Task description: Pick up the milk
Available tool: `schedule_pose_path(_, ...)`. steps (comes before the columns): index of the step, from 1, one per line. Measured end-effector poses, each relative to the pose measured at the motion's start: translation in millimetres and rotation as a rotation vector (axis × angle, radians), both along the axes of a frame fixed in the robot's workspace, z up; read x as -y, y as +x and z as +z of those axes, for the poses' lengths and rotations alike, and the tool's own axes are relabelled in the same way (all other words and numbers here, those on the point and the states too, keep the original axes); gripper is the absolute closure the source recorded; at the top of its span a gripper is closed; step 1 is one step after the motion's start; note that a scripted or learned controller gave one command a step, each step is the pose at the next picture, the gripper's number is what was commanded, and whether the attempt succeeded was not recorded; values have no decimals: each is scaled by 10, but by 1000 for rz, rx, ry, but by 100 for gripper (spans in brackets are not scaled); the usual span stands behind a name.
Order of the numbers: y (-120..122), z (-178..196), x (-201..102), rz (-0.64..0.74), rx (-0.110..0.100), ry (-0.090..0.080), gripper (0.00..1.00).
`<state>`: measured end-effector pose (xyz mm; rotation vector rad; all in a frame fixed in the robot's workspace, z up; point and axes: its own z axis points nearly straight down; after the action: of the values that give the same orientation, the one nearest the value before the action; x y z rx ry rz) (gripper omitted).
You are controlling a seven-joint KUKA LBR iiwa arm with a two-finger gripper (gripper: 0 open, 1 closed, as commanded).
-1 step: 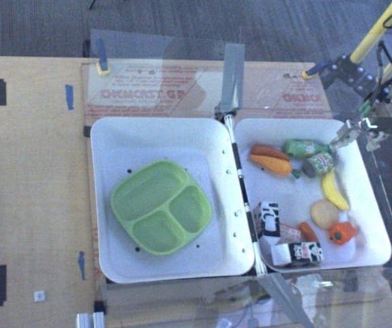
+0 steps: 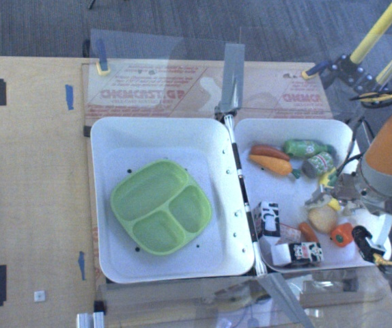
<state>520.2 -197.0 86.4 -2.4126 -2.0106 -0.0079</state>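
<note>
A small black-and-white milk carton (image 2: 269, 219) stands at the left side of the right bin (image 2: 293, 124), close to the divider. A second carton with the same cow pattern (image 2: 304, 253) lies on its side near the bin's front edge. My gripper (image 2: 329, 197) hangs over the right half of that bin, just above a beige round item (image 2: 322, 219). It is to the right of the standing carton and apart from both cartons. Nothing shows in its grasp.
The right bin also holds a carrot (image 2: 271, 164), a red sausage (image 2: 270, 152), a green bottle (image 2: 306, 147), a can (image 2: 319, 162) and a red-orange pepper (image 2: 341, 235). A green divided plate (image 2: 160, 206) lies in the left bin (image 2: 114, 142). Yellow poles (image 2: 380, 26) stand at the back right.
</note>
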Motion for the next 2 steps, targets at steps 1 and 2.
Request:
schedule_pose_path(1,-112,589,-735,105,-3,-4,0)
schedule_pose_path(2,-318,179,-903,-87,31,-11,0)
